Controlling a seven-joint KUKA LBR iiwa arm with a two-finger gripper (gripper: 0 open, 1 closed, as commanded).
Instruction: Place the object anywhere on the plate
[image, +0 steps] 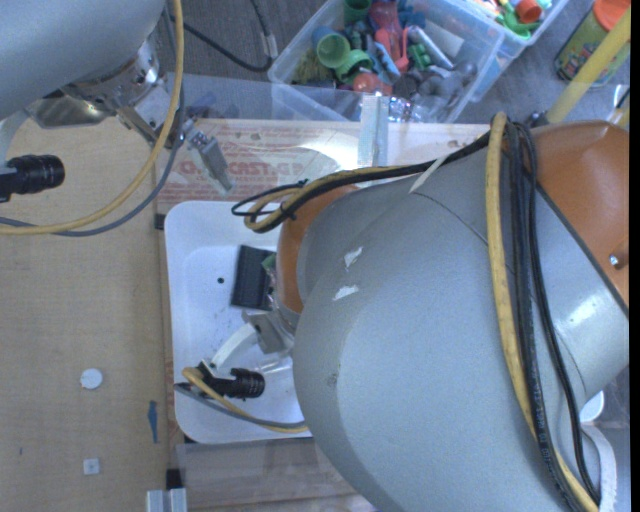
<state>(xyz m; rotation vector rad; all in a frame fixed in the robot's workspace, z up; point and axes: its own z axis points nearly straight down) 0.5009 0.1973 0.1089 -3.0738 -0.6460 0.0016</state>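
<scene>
My grey arm with its orange band (570, 190) covers most of the view and hangs over the left white bin (190, 300). Under the wrist, a grey metal part of my gripper (264, 332) pokes out low over the bin floor. Just above it a flat black rectangular thing (250, 276) shows against the white floor, with a small green bit (269, 263) at its upper right corner. It touches the edge of the arm. Whether it lies in the bin or hangs at the gripper I cannot tell.
A wooden board with red print (250, 160) stands behind the bin. Further back is a clear tub of colourful toys (400, 50). Brown bench surface (80, 300) lies left of the bin, with a small white disc (91, 378) on it.
</scene>
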